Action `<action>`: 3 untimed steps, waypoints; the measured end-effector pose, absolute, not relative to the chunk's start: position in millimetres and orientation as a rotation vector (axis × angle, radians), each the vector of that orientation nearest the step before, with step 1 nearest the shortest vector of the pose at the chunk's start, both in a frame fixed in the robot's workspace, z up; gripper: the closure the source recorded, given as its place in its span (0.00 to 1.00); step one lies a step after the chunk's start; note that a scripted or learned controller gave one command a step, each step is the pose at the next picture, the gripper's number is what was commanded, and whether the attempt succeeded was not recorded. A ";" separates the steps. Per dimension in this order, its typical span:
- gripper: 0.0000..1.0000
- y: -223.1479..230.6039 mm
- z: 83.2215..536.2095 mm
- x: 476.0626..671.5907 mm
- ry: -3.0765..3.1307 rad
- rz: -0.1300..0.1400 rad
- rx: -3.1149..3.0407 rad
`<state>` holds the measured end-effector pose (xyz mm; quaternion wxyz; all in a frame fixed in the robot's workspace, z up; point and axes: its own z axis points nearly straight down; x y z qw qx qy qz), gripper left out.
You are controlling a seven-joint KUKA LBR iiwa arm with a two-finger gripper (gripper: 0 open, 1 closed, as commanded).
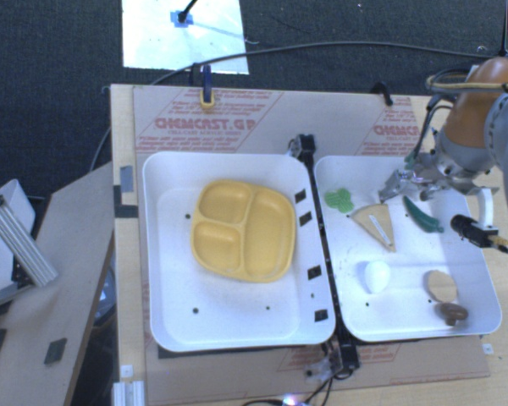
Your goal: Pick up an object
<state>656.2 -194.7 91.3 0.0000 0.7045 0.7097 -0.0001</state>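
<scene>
Inside the left bin (165, 311) lies a yellow tray (243, 229); fingers' (404, 184) opening cannot be told.

- You are seeing the grey two-finger gripper (404, 183) hanging over the right white bin (483, 299), near a dark green curved piece (422, 214).
- A yellow divided plastic plate (243, 229) is lying in the left white bin (169, 311).

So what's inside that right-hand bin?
In the right bin: a green lump, a tan wedge, a dark green strip, a white egg, a brown piece. The arm covers the far corner.
</scene>
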 end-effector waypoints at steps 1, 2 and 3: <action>1.00 -195.2 106.0 658.2 2.228 0.004 2.206; 1.00 -192.3 150.9 661.5 2.225 0.006 2.209; 1.00 -195.9 196.7 659.8 2.222 0.005 2.212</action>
